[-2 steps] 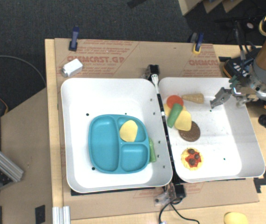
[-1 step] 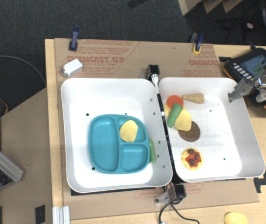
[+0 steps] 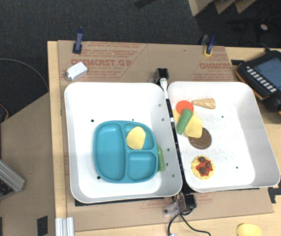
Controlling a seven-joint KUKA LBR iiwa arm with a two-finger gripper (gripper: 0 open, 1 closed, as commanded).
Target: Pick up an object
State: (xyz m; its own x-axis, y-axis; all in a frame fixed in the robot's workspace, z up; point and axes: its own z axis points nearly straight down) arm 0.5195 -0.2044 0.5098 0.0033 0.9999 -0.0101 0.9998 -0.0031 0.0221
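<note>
Lowest in the frame among the bin contents, a small round yellow tart with dark red berries point(image 3: 202, 167) is lying near the bottom edge of the right-hand shallow white bin point(image 3: 238, 132), standing apart from the other pieces. Above it, a flat brown disc point(image 3: 201, 139) is sitting under a pale yellow lump point(image 3: 194, 127), with a green pod-shaped piece point(image 3: 183, 121), an orange-red round piece point(image 3: 183, 106) and a tan wedge point(image 3: 203, 103) clustering toward the bin's upper left. The green piece's long axis is running diagonally, lower left to upper right. Since the arm reaches in from the right of the frame, this bin is lying nearer its approach; the pincer's opening cannot be told. In the left-hand white bin point(image 3: 81, 112), a teal divided plastic plate point(image 3: 111, 154) is carrying a yellow lemon-like piece point(image 3: 136, 137), all resting on the cardboard-covered surface point(image 3: 110, 58).
</note>
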